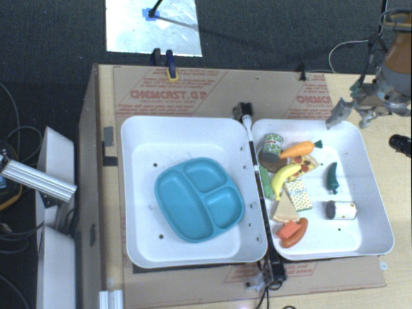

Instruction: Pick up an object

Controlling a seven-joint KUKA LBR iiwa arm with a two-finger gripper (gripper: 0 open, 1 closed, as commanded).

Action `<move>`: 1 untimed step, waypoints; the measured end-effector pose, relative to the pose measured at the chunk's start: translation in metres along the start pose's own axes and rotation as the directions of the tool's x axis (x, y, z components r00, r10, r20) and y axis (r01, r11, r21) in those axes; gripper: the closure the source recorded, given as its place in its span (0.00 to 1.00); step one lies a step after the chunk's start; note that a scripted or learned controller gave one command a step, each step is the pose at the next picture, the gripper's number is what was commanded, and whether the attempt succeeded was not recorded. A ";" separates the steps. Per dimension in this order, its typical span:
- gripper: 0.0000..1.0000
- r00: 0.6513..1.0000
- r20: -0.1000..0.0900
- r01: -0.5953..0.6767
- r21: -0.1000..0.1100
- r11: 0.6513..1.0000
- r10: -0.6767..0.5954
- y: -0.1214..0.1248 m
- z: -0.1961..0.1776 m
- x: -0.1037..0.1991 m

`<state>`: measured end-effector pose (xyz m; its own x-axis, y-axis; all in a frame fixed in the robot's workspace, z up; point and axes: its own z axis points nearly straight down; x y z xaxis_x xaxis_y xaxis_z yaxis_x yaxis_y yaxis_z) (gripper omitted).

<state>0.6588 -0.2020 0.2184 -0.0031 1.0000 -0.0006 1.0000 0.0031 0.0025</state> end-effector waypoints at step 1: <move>0.00 1.000 0.001 -0.001 -0.002 1.000 0.001 -0.010 0.118 0.045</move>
<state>0.6490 -0.1572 0.1003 -0.0024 1.0000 -0.0012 1.0000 0.0024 0.0043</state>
